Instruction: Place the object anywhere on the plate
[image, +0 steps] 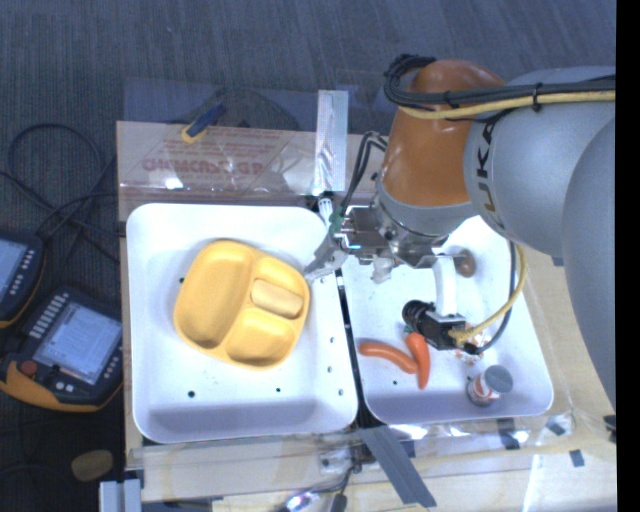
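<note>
A yellow divided plate lies in the left bin. A tan, bread-like piece rests in the plate's right compartment. My gripper hangs over the rim between the two bins, just right of and a little above the plate's right edge. It is apart from the tan piece, and I see nothing held in it. The arm's orange band and grey body cover the upper part of the right bin.
In the right bin lie two orange, carrot-like pieces, a small brown thing near the back, and a grey and red round thing at the front right. A clear plastic sheet lies behind the left bin.
</note>
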